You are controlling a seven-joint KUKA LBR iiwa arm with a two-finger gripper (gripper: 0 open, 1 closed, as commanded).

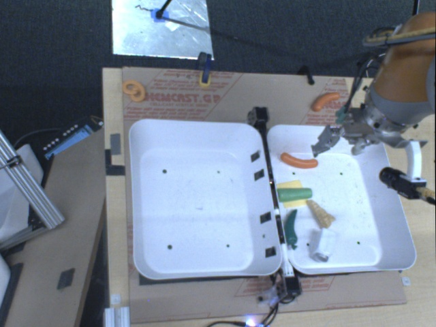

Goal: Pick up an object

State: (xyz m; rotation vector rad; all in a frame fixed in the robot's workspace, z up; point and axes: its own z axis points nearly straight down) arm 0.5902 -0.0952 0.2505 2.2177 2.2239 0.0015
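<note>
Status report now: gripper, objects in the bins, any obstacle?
Gripper open above right bin, holding nothing. Orange sausage just beside it. No obstacle between.

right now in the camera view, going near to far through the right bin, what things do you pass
grey-white piece → dark green pepper → tan cone → green and yellow block → orange sausage → gripper

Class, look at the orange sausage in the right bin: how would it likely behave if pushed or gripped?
The sausage looks rounded and elongated, so a sideways push would probably roll it. Its smooth, glossy-looking skin may slip when gripped. It lies flat on the right bin floor apart from other items, so it likely won't tip.
</note>
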